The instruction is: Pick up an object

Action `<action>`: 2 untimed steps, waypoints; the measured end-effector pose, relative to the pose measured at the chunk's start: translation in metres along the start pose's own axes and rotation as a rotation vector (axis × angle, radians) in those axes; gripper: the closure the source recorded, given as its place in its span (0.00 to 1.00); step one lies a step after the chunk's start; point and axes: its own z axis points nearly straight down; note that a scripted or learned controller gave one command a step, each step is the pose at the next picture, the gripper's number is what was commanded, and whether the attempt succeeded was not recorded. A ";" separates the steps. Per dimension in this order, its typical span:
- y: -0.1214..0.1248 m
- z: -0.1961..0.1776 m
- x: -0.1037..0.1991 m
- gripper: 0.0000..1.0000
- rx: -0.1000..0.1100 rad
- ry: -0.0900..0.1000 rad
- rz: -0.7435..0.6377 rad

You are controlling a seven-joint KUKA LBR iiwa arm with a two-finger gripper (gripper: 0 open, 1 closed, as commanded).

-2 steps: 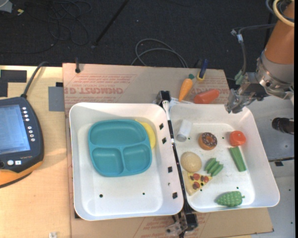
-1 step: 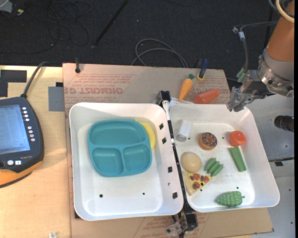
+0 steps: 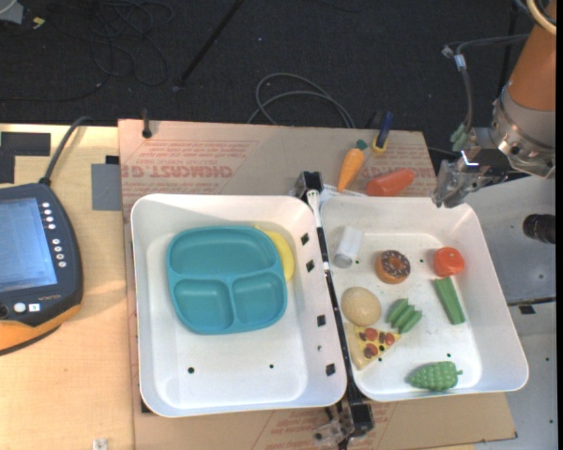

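Observation:
The right bin [image 3: 493, 345] holds several toy foods: a white cylinder [image 3: 346, 246], a chocolate donut [image 3: 392, 266], a red tomato [image 3: 448, 261], a green cucumber [image 3: 449, 300], a beige potato [image 3: 361, 305], green pea pods [image 3: 404, 316], a pizza slice [image 3: 372, 343] and a green bumpy fruit [image 3: 435, 376]. My gripper [image 3: 448, 191] hangs at the bin's far right corner, above and right of the tomato, with nothing seen in it.
The left bin [image 3: 159, 364] carries a teal divided tray [image 3: 227, 278] over a yellow plate [image 3: 281, 251]. On the cardboard behind the bins lie a toy carrot [image 3: 351, 167], a red pepper [image 3: 390, 183] and a blue-yellow item [image 3: 383, 133]. A tablet [image 3: 23, 251] sits far left.

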 end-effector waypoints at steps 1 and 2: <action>0.000 -0.009 0.000 1.00 0.001 0.000 -0.005; 0.000 -0.019 0.000 1.00 0.003 0.000 -0.010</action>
